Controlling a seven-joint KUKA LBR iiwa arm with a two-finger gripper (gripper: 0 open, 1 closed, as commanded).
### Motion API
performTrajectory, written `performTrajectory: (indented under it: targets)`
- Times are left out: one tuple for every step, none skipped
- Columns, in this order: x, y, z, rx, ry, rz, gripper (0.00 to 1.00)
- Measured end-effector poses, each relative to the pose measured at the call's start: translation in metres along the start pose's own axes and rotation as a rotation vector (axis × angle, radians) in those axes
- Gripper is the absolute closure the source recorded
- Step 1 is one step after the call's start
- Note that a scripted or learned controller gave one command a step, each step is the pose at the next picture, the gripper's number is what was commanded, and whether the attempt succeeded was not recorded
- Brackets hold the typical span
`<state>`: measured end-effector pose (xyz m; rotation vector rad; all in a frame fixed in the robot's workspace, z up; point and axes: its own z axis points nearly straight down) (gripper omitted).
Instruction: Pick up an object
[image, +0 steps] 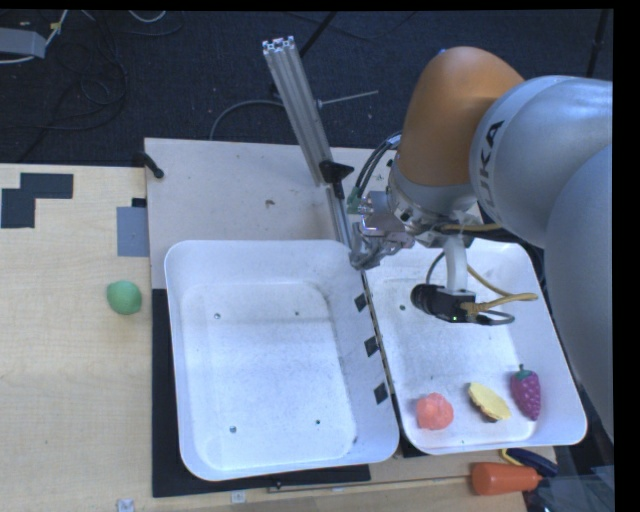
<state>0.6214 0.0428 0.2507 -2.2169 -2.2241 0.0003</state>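
Three small objects lie near the front edge of the right bin (560, 420): a round orange-red one (434, 411), a yellow one (489, 401) and a purple berry-shaped one (526, 392). My gripper (362, 250) hangs under the orange band of the arm, at the back left corner of the right bin, next to the divide between the two bins. It is well away from all three objects, and nothing shows in its grip.
The left bin (200, 270) adjoins the right one. A slanted aluminium bar (305, 120) rises behind the gripper. A black part with a yellow cable (450, 302) hangs over the right bin. A green ball (124, 297) lies on the bench at left, and an orange object (505, 477) sits in front of the right bin.
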Motion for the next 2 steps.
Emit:
performTrajectory:
  targets:
    - [0.0417,0.0192,0.0017,0.000,0.000,0.001,1.00]
    - [0.0410,0.0191,0.0013,-0.001,-0.001,0.002,0.00]
